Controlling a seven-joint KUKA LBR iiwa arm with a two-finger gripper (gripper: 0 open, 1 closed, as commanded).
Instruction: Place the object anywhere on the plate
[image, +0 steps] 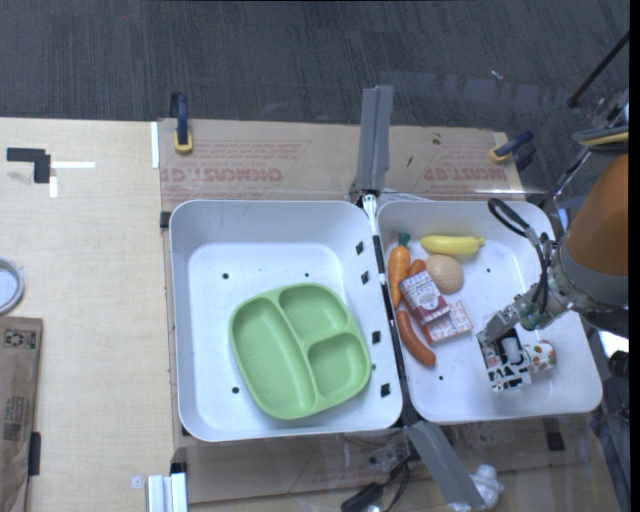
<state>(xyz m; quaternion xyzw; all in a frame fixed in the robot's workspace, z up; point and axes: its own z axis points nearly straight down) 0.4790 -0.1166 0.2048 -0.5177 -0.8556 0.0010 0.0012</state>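
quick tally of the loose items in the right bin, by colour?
Right bin, loose items by main colour:
Yellow: 1, banana
Orange: 2, carrot, sausage-like piece
Tan: 1, round potato-like item
Red and white: 1, packet
White patterned: 1, small item beside the hand
Total: 6

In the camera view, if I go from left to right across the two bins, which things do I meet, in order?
Green plate → carrot → banana → gripper, low in the right bin. The sausage, the packets and the egg-like thing overlap the carrot and banana in this direction, so I leave them out.
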